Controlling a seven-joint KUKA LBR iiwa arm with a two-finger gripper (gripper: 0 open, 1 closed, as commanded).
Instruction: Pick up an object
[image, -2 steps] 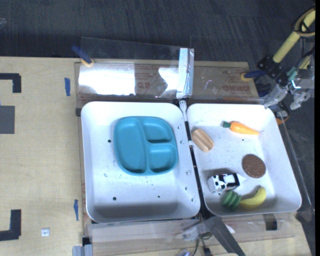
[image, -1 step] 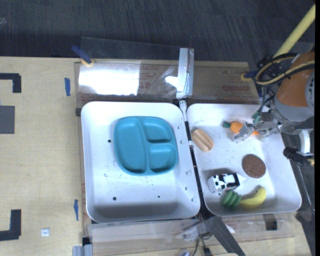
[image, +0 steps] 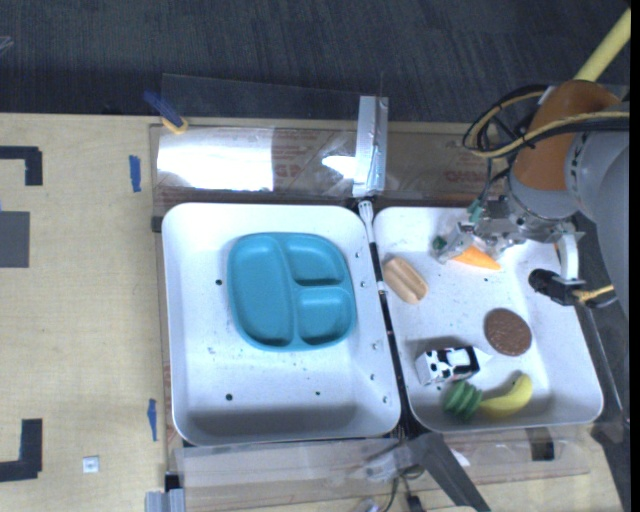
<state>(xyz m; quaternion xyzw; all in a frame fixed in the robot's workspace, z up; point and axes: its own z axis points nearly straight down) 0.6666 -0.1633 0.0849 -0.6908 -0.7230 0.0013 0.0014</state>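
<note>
The gripper (image: 478, 232) hangs low over the orange wedge (image: 476, 258) at the back of the right bin (image: 575, 385), whether open or closed I cannot tell, so it should straddle the wedge squarely before closing

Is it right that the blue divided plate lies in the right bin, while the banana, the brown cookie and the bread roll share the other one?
Not quite. The camera view shows the blue divided plate in the left bin, not the right one. The banana, brown cookie and bread roll do share the other bin, the right bin.
</note>
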